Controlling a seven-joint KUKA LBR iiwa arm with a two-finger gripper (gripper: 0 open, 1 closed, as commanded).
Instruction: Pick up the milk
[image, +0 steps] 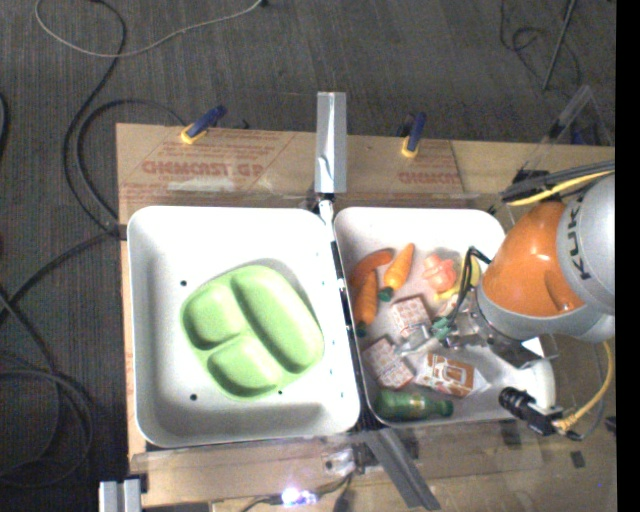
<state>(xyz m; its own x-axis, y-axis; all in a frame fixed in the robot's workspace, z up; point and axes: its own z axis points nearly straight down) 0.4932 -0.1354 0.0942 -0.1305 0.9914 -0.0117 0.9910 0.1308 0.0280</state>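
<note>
1. The gripper (437, 335) hangs low over the middle of the right bin (352, 262), below the orange wrist; how far it is open cannot be told, and nothing can be seen held in it.
2. The milk, judged to be the small carton (448, 373) with red-brown print, lies just below and slightly right of the gripper, close to it, flat, its long axis running left to right.
3. Two similar patterned packets (392, 362) lie to the gripper's left, so the identification is uncertain.
4. A green bottle (414, 405) lies beside the carton, toward the near wall.
5. Legible writing: "KU" on the arm; print on the cardboard backing is mirrored and not readable.
</note>
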